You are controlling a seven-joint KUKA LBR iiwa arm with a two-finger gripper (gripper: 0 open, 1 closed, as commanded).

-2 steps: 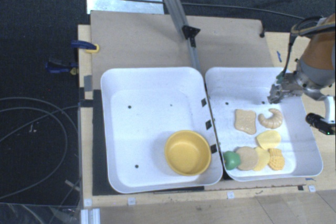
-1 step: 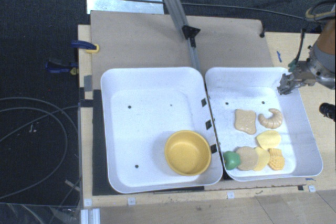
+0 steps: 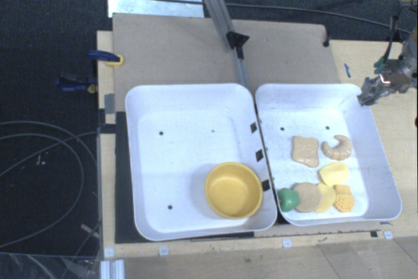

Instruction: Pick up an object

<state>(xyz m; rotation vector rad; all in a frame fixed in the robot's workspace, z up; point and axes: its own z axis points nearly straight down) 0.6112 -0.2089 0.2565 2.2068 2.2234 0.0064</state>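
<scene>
Toy food lay in the right bin (image 3: pixel 366 140); a bowl (image 3: pixel 233 189) sat in the left bin (image 3: pixel 170 121).

The end effector (image 3: pixel 369 96) hung at the right bin's upper right rim, nothing visibly in it; its state could not be told. The smooth, shallow white bins sat touching on a tan surface (image 3: pixel 170 42). The right one held a flat beige slab (image 3: pixel 304 150), a curved croissant (image 3: pixel 337 147), a yellow wedge (image 3: pixel 334 174), a ridged orange piece (image 3: pixel 343 198), a tan disc (image 3: pixel 305 196) and a rounded green piece (image 3: pixel 286 199). The bowl was round, glossy and yellow.

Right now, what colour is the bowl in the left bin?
The bowl is yellow, seen clearly in the camera view from above.
</scene>
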